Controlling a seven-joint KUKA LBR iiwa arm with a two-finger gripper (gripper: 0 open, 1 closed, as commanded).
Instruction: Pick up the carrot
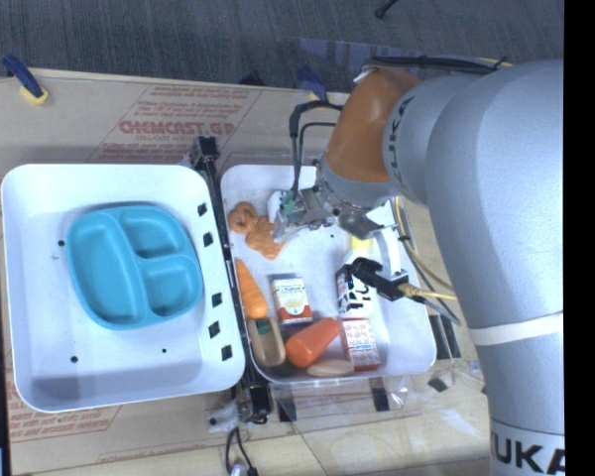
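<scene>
Orange tapered carrot (250, 288) lies along right white bin's (416, 340) left wall; gripper (299, 212) above, near it, grip state indiscernible.

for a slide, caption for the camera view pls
Grey arm's gripper hovers in right white bin above slender orange carrot.

Flat brown cardboard sheet (129, 117) under the bins: red print, reads roughly "CHEMCAST GP", smaller lines below illegible. Grey arm base (526, 454): black letters "UKA", cut by frame edge. Small carton labels in right bin unreadable.
</scene>
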